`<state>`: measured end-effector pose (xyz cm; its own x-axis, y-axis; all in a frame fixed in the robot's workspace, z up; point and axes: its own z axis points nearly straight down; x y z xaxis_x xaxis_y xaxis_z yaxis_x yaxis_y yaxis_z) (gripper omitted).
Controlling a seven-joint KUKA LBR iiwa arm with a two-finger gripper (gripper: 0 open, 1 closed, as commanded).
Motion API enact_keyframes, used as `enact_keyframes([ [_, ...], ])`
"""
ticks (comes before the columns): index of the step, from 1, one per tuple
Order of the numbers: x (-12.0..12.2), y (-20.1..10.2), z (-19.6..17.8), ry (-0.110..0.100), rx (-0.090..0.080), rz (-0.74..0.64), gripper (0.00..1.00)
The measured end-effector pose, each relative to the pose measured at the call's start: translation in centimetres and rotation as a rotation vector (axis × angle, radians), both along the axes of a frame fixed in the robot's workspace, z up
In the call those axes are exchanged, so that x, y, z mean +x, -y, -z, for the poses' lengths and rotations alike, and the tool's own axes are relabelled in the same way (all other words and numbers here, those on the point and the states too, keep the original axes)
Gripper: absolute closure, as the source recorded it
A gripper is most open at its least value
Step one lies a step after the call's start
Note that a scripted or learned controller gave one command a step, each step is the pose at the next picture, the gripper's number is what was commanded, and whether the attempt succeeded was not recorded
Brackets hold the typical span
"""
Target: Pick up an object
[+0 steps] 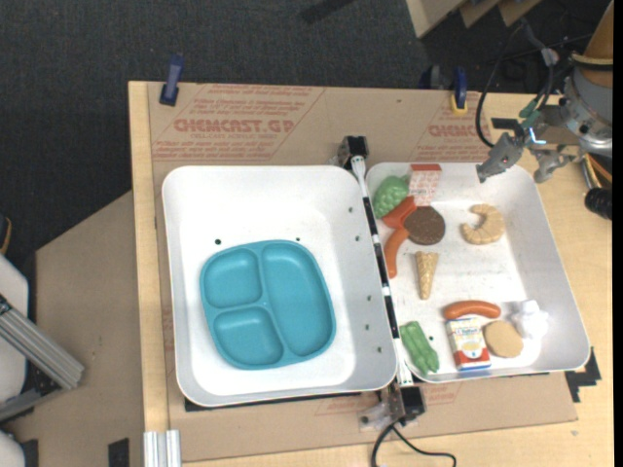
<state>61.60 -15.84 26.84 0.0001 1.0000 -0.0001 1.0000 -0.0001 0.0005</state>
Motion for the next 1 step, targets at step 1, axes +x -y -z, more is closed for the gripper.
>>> enact_keyframes([
  [1, 1.87, -5.5, 7.72, -0.008, 0.004, -0.005, 0.0],
])
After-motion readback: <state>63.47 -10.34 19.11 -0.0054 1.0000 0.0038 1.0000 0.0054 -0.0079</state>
